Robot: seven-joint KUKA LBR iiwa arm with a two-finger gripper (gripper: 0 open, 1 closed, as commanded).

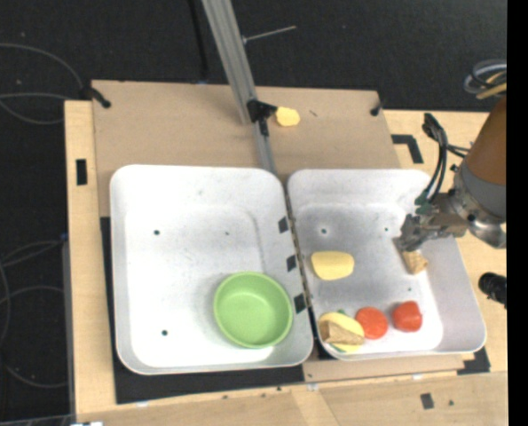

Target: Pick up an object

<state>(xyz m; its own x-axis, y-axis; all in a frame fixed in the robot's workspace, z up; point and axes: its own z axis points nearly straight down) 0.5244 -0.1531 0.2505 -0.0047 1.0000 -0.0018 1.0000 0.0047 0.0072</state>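
My gripper (413, 238) hangs over the right side of the right bin (361, 189), with the arm reaching in from the right. Directly under its tip is a small tan piece (414, 262), touching or nearly touching it; whether it is gripped I cannot tell. A pale yellow lump (332, 264) lies in the middle of that bin. Along the bin's front edge sit a red ball (371, 321), a red chunk (407, 316) and a yellow-and-tan item (342, 329).
A green bowl (253, 309) stands in the front right part of the left bin (157, 202). A slanted metal pole (232, 56) rises behind the bins, with a small yellow object (287, 116) on the bench beside its base.
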